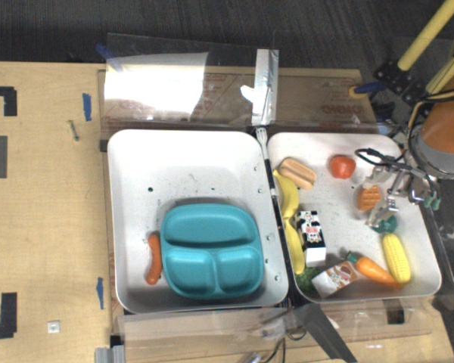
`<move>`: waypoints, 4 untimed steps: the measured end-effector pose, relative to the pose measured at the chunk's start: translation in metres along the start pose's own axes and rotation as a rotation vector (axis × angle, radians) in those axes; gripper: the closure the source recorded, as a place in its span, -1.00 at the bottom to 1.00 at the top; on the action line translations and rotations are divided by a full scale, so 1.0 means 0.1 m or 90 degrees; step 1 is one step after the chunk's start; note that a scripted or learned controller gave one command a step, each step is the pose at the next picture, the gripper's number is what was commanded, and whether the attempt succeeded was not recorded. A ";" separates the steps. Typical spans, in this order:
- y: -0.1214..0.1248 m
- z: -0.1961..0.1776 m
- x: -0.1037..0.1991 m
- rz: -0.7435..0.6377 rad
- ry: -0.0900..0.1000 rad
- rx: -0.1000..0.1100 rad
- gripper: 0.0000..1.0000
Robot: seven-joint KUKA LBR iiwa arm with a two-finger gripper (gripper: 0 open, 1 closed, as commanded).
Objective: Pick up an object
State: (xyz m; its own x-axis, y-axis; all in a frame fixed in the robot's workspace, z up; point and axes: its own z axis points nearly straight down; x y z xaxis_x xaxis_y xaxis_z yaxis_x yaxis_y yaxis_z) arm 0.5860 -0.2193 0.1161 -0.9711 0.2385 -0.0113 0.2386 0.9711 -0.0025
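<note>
A: Orange waffle-like toy (370, 197), that is the piece nearest to the hand (386, 212). The hand hangs low over the right bin (427, 278), at its right side, and this toy lies just beside it, towards the left and a little towards the far wall.

B: Does the hand grasp something now?

A: This I cannot tell. The metal parts are mixed with a small teal object (388, 222) directly under them, and the view is too unclear there.

B: What other pieces are close?

A: The yellow corn (396, 256) lies on the near side of the hand, its long axis running from far to near. The red tomato (342, 166) is further left and to the far side. The carrot (374, 270) is near the front wall, lying at a slant.

B: So the coming move?

A: In my judgement a short shift to the left brings the hand above the waffle toy; the corn would need a turn of the wrist across its long axis.
</note>
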 end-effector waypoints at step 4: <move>0.18 0.15 1.01 0.151 -0.024 0.000 -1.00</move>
State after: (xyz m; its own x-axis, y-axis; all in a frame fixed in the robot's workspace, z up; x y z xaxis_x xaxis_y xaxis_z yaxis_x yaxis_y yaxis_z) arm 0.4921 -0.1774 0.1004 -0.8865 0.4601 -0.0494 0.4605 0.8877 0.0047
